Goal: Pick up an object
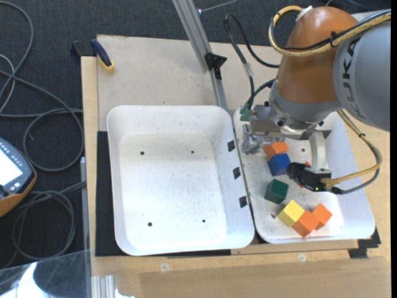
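a: what is the biggest thing here?

b: the grey and orange arm (322,61) is reaching in from the right, hanging over the far part of the right bin (356,185). the left bin (124,126) is sitting just beside it on the wooden bench (149,67).

a: and the gripper?

b: the gripper (257,135) is hanging near the right bin's left wall. i cannot tell if it is gripping or let go.

a: where are the blocks?

b: all in the right bin. an orange block (276,148) is lying just right of the gripper, touching a blue block (279,164) nearer us. a green block (276,190) is sitting nearer still. a yellow block (290,213) is touching two orange blocks (312,220) at the near edge.
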Robot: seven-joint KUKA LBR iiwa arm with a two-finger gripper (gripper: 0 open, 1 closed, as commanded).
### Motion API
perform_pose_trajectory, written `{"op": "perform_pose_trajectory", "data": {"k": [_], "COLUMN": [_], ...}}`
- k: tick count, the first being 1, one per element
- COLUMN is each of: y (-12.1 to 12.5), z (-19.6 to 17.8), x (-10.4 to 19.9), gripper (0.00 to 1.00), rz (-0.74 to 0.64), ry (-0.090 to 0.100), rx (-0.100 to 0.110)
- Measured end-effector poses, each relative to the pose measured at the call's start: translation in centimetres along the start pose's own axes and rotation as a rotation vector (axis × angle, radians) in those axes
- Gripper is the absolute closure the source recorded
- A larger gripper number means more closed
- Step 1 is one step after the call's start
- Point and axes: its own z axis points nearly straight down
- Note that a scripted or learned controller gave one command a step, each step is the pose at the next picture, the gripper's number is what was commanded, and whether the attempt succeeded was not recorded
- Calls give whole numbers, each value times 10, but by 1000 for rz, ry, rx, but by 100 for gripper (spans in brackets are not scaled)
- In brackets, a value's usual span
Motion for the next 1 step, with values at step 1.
{"op": "perform_pose_trajectory", "data": {"k": [1], "y": [-27], "z": [11], "x": [57], "gripper": [100], "rz": [0], "ry": [-1], "rx": [1]}}
